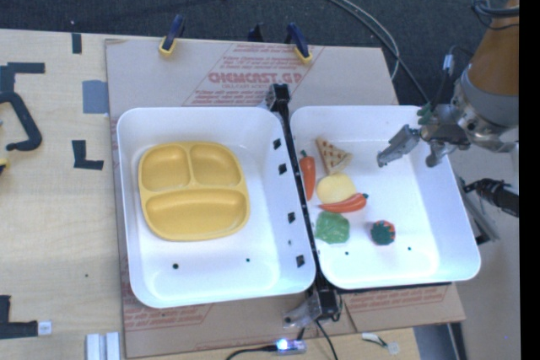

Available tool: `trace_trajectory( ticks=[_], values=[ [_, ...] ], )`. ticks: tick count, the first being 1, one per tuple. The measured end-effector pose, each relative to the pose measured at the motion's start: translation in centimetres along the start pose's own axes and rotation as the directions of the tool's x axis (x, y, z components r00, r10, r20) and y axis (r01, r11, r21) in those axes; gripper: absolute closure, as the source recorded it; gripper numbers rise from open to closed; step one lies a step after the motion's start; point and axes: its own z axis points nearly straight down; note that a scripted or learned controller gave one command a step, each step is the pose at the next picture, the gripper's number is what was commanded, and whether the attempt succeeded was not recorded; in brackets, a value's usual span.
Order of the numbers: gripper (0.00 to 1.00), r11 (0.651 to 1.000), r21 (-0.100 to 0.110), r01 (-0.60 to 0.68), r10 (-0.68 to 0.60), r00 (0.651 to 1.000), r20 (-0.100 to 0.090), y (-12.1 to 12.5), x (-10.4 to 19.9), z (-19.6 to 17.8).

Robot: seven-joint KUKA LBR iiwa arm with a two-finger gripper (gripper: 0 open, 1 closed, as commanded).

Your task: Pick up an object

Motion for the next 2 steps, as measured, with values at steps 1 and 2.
trace_trajectory(
  ticks=[1, 2],
  values=[
    [0.0, 1.0, -0.006, 0.001, -0.001, 1.0, 0.001, 0.1, 0.0, -0.3],
    [0.0, 1.0, -0.001, 0.0, 0.0, 1.0, 0.0, -0.3, -0.4, 5.9]
  ],
)
